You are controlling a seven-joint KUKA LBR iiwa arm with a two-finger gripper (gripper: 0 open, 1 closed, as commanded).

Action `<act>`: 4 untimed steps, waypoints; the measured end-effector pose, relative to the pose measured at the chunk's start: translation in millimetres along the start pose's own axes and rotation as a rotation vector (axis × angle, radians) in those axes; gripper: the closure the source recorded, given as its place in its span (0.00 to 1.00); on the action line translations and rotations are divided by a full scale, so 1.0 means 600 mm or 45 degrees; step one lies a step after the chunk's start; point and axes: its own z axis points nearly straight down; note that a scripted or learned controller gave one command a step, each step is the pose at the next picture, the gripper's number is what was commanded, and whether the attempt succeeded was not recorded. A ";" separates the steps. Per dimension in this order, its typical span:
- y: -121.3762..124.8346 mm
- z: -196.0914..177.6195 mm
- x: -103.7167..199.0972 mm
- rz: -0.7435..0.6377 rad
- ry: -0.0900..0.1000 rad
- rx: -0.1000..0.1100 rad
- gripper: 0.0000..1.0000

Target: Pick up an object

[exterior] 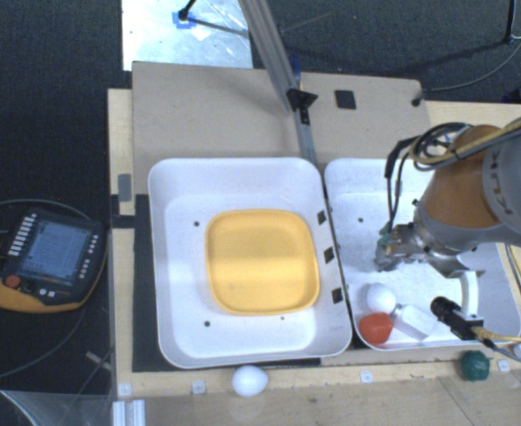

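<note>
In the right bin (353, 193), the gripper (391, 254) is seen just above a white ball (381, 297) and a red ball (376, 327), and a ball could be bumped away. Whether it is gripping cannot be told. A yellow plate (263, 261) is kept in the left bin (176, 238).
</note>
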 end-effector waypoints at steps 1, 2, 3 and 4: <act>-0.001 -0.090 0.017 -0.002 0.000 -0.004 1.00; 0.001 -0.162 0.017 -0.001 0.000 -0.004 1.00; -0.019 -0.163 0.095 -0.006 0.001 0.002 1.00; -0.036 -0.187 0.181 -0.007 0.002 0.001 1.00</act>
